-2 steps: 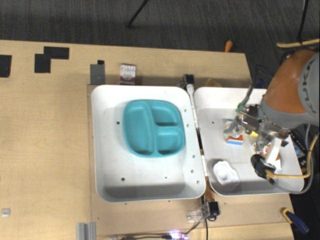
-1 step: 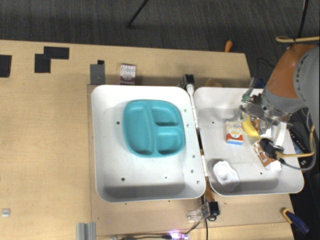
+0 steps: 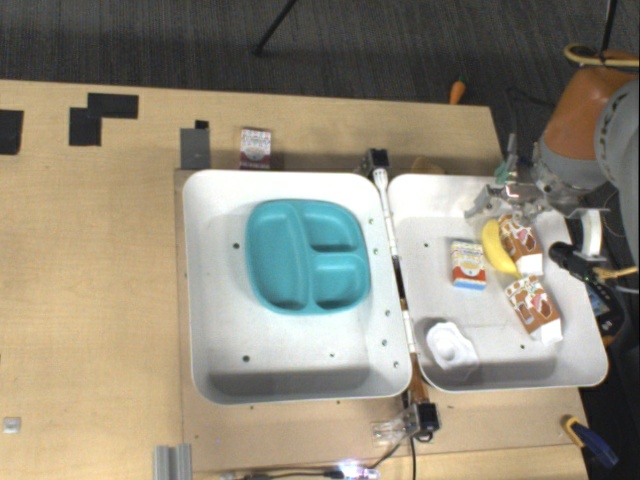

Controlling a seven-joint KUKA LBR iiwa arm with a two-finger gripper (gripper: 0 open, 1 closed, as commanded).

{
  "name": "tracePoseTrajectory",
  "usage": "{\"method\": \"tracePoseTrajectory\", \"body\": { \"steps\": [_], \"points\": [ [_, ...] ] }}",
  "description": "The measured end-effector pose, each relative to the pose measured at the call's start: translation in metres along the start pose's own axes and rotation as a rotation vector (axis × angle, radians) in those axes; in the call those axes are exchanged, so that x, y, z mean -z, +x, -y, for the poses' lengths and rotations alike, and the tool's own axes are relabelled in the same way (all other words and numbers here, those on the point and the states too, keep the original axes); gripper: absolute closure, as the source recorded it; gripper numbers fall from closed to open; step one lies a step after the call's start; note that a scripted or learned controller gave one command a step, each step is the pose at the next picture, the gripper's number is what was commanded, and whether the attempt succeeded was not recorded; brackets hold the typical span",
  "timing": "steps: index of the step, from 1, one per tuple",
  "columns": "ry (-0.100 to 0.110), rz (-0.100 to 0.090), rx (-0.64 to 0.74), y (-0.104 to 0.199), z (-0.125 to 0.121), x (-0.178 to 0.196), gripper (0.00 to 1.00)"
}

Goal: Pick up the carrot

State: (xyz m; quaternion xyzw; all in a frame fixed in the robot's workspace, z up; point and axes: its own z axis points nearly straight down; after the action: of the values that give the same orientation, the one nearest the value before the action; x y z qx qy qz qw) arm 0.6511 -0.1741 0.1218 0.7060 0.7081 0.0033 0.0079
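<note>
Left bin (image 3: 200, 298) at centre frame, with teal plate (image 3: 305, 255) inside. Right bin (image 3: 580, 363) beside, with banana (image 3: 497, 248) and small cartons. Gripper (image 3: 505, 196) over upper right of right bin, near banana; spread or pressed together, impossible to tell. Small orange piece, maybe the carrot (image 3: 457, 92), at upper bench edge, outside both bins.

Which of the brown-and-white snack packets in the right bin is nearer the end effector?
The far brown-and-white snack packet, lying beside the yellow banana just under the end effector. The other brown-and-white packet lies nearer the camera, toward the bin's near right wall.
</note>
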Motion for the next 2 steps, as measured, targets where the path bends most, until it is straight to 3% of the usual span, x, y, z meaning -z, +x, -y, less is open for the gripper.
{"method": "tracePoseTrajectory", "body": {
  "steps": [1, 2],
  "points": [
    [0.005, -0.009, -0.018, 0.071, -0.006, 0.039, 0.00],
    [0.010, -0.010, -0.028, 0.136, 0.029, 0.067, 0.00]
  ]
}}
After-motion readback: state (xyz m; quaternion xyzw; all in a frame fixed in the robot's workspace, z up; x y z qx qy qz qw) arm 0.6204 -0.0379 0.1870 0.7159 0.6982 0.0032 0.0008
